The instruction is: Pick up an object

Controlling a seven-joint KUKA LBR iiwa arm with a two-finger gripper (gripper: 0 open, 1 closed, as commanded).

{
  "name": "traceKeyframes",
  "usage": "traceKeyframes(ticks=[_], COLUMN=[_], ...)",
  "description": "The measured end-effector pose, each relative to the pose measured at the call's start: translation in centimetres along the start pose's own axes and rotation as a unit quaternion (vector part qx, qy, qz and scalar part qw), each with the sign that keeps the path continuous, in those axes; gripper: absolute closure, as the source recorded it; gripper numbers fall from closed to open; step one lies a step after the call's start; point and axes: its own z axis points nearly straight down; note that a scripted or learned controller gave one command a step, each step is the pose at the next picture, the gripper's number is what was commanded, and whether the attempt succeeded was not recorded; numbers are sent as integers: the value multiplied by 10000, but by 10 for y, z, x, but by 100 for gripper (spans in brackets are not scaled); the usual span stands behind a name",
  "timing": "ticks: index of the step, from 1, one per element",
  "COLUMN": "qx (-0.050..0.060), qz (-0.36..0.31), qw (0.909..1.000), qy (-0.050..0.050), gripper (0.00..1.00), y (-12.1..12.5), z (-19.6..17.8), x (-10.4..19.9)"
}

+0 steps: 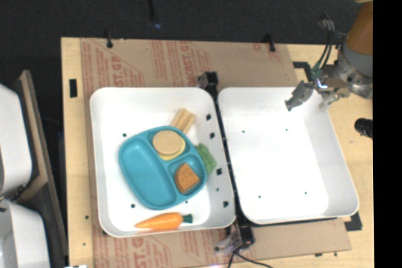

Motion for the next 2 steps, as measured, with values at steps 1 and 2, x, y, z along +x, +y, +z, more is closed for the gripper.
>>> traceKeyframes(ticks=[1,2], qx=[25,4], qz=[8,4], qw=[10000,10000], qy=[0,-4], gripper=[0,0], y=[24,29], z=[65,67], x=[-32,-44])
